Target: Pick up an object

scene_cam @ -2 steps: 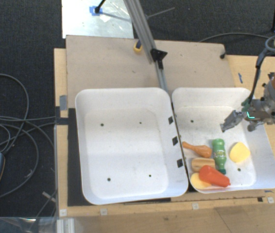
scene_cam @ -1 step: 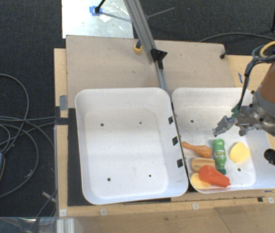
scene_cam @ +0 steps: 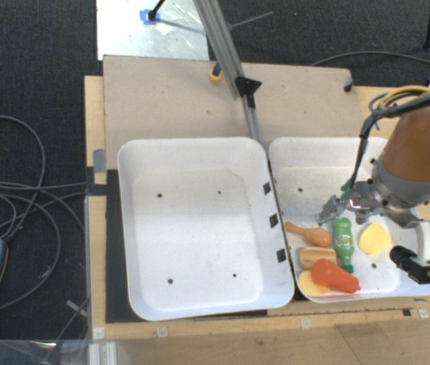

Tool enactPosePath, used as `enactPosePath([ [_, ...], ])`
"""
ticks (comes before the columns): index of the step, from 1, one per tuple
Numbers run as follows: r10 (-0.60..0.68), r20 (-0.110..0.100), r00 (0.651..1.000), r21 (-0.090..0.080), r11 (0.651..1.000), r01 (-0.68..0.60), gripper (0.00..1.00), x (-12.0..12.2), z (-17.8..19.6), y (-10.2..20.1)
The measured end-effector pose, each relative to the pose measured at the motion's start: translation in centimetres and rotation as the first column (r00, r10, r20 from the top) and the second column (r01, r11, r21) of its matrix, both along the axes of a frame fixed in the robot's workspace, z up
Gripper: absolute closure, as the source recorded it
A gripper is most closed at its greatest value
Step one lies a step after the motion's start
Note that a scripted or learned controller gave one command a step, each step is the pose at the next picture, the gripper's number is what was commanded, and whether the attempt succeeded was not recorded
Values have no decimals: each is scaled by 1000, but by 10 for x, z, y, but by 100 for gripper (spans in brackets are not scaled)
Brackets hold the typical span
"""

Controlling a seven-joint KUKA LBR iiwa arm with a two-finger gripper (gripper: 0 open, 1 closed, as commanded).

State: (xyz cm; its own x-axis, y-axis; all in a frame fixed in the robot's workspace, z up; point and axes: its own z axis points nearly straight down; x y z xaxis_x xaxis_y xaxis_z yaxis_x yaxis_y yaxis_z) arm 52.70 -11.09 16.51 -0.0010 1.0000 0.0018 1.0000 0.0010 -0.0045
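Green bottle (scene_cam: pixel 343 242), orange carrot (scene_cam: pixel 310 234), red pepper (scene_cam: pixel 335 275), yellow lemon (scene_cam: pixel 374 239) clustered

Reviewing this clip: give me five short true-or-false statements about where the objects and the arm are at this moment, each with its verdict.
1. All the loose objects lie in the right-hand shallow white bin. True.
2. The green plastic bottle lies in the left-hand shallow white bin. False: it lies in the right-hand bin, between the orange drumstick-shaped toy and the round yellow toy.
3. The red pepper-shaped toy lies near the right-hand bin's front edge. True.
4. The arm's gripper is over the left-hand bin. False: it is over the right-hand bin.
5. The round yellow toy lies on the brown board behind the bins. False: it lies in the right-hand bin.
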Motion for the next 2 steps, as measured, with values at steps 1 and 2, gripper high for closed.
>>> enactPosePath([
  [1, -1, 0, 1000, 0, 1000, 1, 0, 1, -63, 0],
  [2, -2, 7, 1000, -2, 1000, 2, 100, 3, -49, -1],
])
